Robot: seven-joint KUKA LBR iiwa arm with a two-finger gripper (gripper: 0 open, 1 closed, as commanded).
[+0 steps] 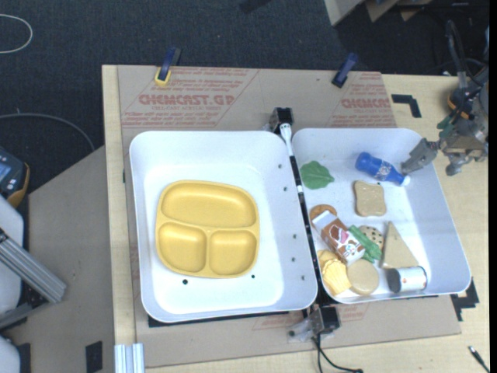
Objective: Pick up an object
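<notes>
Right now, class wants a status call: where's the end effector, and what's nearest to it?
End effector at right bin's upper right, nothing seen held. Blue bottle just beside it, lying flat. Toast slice below, apart from the bottle.

My arm comes in from the right edge, wrist low; my pincer points leftward and down, one grey finger showing at its tip.

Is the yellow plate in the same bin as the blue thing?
No, the yellow plate sits in the left bin, while the blue thing lies in the right bin with the other toys.
</notes>
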